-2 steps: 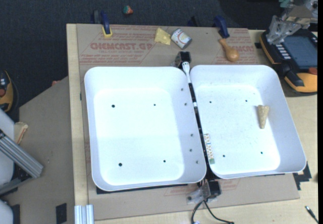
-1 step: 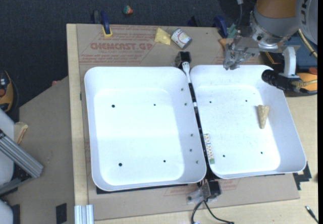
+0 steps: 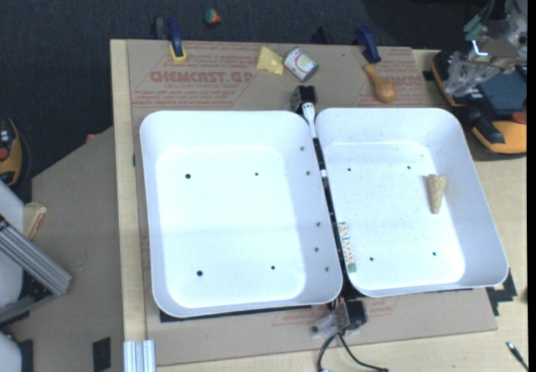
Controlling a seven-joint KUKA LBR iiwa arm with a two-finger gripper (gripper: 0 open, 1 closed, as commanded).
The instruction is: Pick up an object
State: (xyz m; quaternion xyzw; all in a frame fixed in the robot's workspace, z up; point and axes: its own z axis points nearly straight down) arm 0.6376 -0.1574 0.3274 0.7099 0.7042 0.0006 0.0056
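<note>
Step in hand: the reach, not yet begun.
A cone (image 3: 436, 192) lies at 3 o'clock in the right bin (image 3: 456, 278) (likely target); gripper state: cannot tell.

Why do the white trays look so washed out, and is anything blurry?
Camera view: bright overhead light bleaches the left bin and right bin, with a soft shadow across the left bin's upper half; the small cone looks slightly soft, the surrounding floor dark.

Even overhead light glares off the white bins (image 3: 159, 144); edges slightly soft.
</note>
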